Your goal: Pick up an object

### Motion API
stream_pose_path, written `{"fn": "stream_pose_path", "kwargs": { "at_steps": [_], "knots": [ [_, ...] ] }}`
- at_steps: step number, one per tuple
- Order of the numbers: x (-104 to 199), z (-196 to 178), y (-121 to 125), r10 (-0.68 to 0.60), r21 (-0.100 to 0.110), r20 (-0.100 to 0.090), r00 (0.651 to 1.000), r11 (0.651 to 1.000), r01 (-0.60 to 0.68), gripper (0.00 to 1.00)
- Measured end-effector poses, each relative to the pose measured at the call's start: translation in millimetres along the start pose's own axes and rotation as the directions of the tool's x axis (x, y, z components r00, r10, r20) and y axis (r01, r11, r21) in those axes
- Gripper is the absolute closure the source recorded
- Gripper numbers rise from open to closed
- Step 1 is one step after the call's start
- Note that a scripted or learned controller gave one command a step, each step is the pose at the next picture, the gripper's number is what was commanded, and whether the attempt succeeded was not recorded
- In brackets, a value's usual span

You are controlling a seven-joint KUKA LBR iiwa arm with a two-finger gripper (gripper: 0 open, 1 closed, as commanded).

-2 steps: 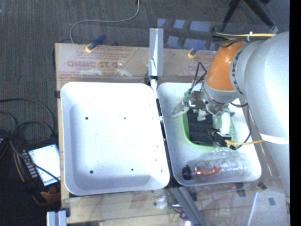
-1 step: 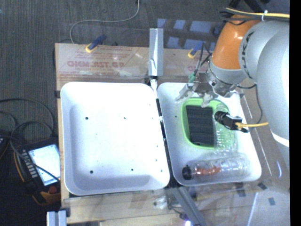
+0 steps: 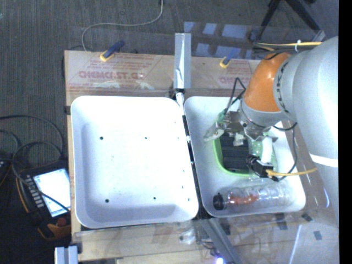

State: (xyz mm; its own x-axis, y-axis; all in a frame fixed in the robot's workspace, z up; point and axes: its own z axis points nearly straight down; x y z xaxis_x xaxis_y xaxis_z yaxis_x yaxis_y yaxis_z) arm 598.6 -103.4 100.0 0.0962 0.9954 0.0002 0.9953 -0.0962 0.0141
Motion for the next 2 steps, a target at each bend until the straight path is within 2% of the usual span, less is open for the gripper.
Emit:
{"fn": "stream_pose_path", "kwargs": {
  "at_steps": [1,2],
  "knots": [
    [10.7,-8.0,0.2,-0.009,0.006,-0.017,1.0,1.0,0.009,1.0],
    [23.2,-84.4,-8.2,-0.253,0.013,-0.001,0.967,0.967,0.253,1.0]
  ]
}}
